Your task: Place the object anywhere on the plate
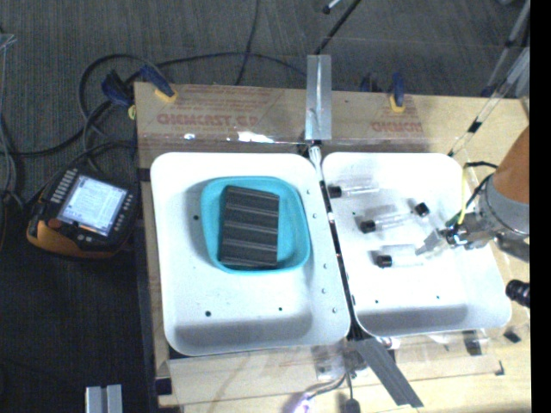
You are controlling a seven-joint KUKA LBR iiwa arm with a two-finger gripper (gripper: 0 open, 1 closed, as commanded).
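Lying on the teal plate in the left bin, the dark ridged block sits well apart from the hand, whose grip state I cannot tell.

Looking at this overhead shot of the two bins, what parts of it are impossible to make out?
- Gripper, camera view: too small and pale against the right bin to tell whether the fingers are open or shut, or touching anything.
- Arm: cut off by the right edge.
- Clear pieces with black caps: see-through against white, so their outlines and count are uncertain.
- Teal plate: its middle is covered by the dark ribbed block.
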